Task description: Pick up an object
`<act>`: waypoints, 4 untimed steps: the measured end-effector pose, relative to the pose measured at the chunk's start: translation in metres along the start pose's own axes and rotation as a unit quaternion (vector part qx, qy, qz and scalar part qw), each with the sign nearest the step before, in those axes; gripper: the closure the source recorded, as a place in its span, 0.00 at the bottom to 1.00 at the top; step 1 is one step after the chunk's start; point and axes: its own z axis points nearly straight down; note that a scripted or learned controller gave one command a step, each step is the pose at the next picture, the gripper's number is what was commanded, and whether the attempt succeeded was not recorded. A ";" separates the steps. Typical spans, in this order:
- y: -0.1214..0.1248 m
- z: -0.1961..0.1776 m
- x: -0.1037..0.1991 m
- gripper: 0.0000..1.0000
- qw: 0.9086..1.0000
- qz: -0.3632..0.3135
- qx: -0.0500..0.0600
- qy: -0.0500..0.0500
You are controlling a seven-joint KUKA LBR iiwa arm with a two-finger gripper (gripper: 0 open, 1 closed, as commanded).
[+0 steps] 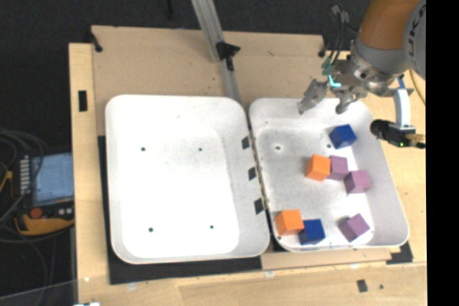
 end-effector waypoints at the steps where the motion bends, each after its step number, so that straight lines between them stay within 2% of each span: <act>1: 0.001 -0.003 0.000 0.00 1.000 -0.001 -0.002 -0.001; 2: 0.002 0.060 -0.005 0.00 1.000 0.001 0.000 -0.001; 4: -0.003 0.149 -0.007 0.00 1.000 0.003 -0.001 -0.001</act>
